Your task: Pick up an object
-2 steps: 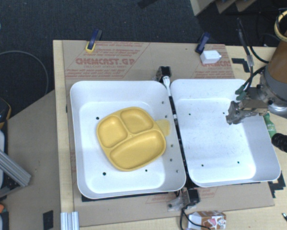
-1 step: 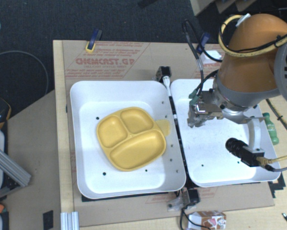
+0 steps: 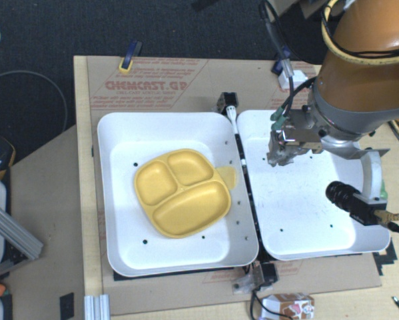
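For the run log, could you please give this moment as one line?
hand: over right bin, nothing held | yellow tray: in left bin

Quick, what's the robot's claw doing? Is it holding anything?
Gripper: over the right bin, open or shut cannot be told, nothing seen held.

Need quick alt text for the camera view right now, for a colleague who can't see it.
A yellow divided plate lies in the left white bin. The grey-and-orange arm reaches in from the right, its gripper over the right bin, away from the plate.
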